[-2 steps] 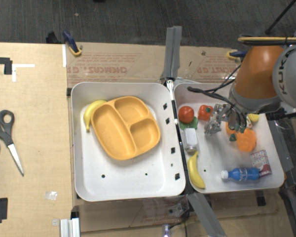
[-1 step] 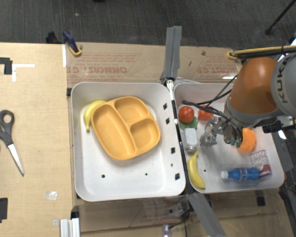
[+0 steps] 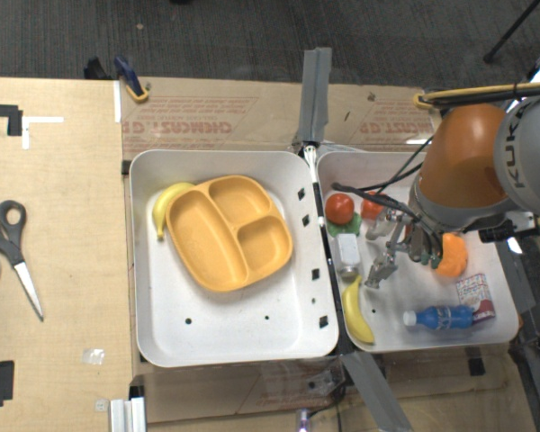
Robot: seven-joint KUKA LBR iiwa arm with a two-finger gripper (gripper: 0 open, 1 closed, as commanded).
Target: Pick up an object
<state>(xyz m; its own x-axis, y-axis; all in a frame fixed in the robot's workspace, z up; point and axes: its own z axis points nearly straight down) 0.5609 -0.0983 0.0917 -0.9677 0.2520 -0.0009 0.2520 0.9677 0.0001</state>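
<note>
Hovering low in the right bin [image 3: 486, 331], the claw [image 3: 382, 264] hangs just above the banana [image 3: 355, 309]; whether it is apart or together cannot be told. Judged light, curved and easily bruised, the banana suits a mid-length grasp.

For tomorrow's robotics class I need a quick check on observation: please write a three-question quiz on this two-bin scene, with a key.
1. True or false: the yellow plate lies in the right bin.
2. Which fruit lies beside the plate in the left bin?
A. banana
B. apple
C. pear
3. Fill in: the blue bottle lies on its ____.

Key:
1. False; it is in the left bin.
2. A
3. side
</note>
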